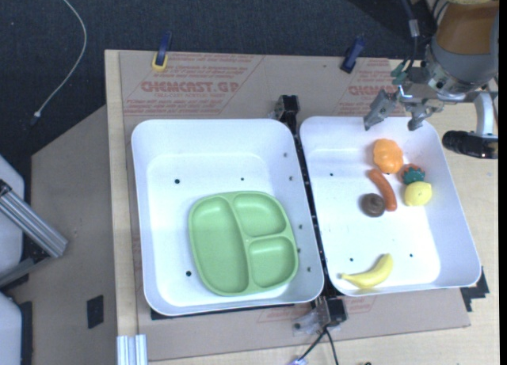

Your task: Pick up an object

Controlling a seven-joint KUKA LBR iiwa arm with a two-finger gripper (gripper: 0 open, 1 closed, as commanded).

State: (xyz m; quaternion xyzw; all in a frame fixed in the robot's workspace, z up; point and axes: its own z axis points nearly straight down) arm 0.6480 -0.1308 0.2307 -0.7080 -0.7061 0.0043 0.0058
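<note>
In the right bin [348, 157] lie several toy foods: an orange pepper [387, 154], a red sausage [382, 188], a brown round piece [373, 204], a yellow lemon [418, 193], a small teal and red piece [413, 173] and a yellow banana [369, 273] near the front. My gripper [393, 117] hangs open above the bin's far edge, just behind the orange pepper, with nothing between its two fingers [372, 116].
The left bin [158, 157] holds a green divided plate [241, 241]. A black clamp [287, 107] sits between the bins at the back. Blue clips [352, 55] hold the cardboard base at its far edge.
</note>
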